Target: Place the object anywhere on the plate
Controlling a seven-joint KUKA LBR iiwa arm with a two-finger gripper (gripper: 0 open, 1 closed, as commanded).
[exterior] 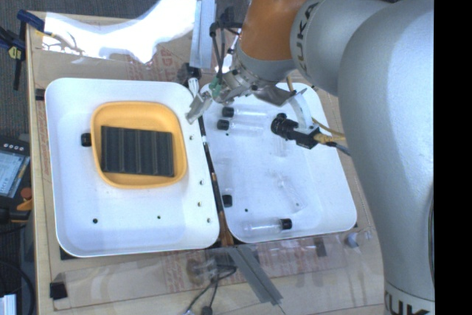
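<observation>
From above, the surface (147,284) carries two shallow white bins side by side. The left bin (74,221) holds a yellow plate (136,118) with rounded corners, and a dark ribbed rectangular insert (139,151) sits in its middle; a small black piece (86,139) lies just beside the plate's left edge. The right bin (324,195) holds several clear tubes with black caps: one (243,119) toward the far side, another (267,227) along the near edge, and a faint clear one (287,188) between them. A small black cap (227,199) lies near the bin's left wall. The grey arm (369,85) with its orange band (269,18) reaches in from the right, and the pincer (200,103) hangs over the far end of the seam between the two bins, just right of the plate's far corner. Whether the pincer is released or clenched I cannot tell, and nothing can be made out between its tips. A black connector with a yellow cable (295,133) juts from the wrist over the right bin.
</observation>
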